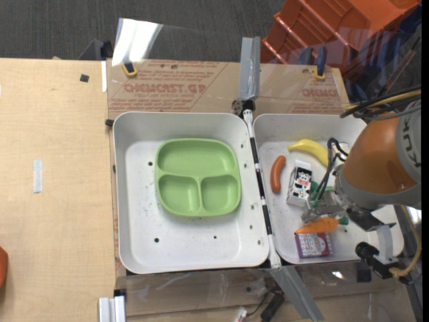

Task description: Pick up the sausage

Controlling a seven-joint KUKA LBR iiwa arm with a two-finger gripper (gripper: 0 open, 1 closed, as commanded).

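Observation:
The sausage (277, 173), red-orange and oblong, lies upright along the left side of the right bin (285, 129). My gripper (320, 208) hangs low over the middle of that bin, to the right of and nearer than the sausage, well apart from it. It sits just above an orange carrot (317, 226) and beside a small white carton (301, 185). The arm's orange band (377, 159) covers the bin's right side.
A yellow banana (310, 149) lies at the back of the right bin, and a purple packet (312, 245) at its front. The left bin (134, 200) holds a green three-part plate (198, 177). The ridge between the bins (258, 180) runs close to the sausage.

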